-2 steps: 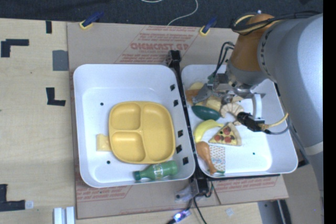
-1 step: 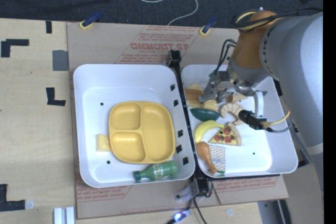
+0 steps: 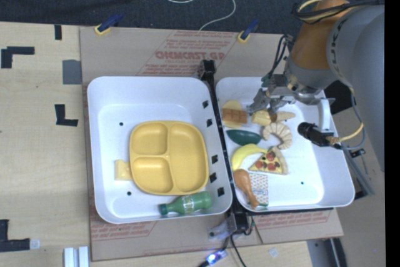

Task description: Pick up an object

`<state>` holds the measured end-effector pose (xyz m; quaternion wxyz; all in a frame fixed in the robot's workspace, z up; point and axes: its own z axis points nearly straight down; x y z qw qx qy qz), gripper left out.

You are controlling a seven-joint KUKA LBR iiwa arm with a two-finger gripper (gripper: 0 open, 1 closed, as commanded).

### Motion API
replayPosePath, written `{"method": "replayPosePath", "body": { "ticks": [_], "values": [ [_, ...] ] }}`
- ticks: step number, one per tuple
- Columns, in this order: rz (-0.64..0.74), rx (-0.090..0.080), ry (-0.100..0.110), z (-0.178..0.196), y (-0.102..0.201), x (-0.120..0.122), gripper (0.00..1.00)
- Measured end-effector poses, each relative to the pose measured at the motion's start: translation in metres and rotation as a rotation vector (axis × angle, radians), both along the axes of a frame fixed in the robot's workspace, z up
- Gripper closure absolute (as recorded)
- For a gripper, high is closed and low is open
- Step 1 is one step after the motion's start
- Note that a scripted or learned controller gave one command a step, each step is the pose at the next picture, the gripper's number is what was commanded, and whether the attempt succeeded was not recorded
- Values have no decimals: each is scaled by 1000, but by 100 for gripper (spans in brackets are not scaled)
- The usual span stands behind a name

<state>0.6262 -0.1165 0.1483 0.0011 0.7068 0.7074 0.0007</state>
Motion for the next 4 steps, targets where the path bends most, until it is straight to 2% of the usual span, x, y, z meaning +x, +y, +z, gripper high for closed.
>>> {"method": "replayPosePath", "body": {
  "ticks": [1,2,3,4],
  "values": [
    [2,0,-2,59,10,2,100],
    [1,1,2,77,11,2,100],
    [4,1,7,66,56,-18,100],
    [6,2,5,78,108,-33,100]
  ]
}}
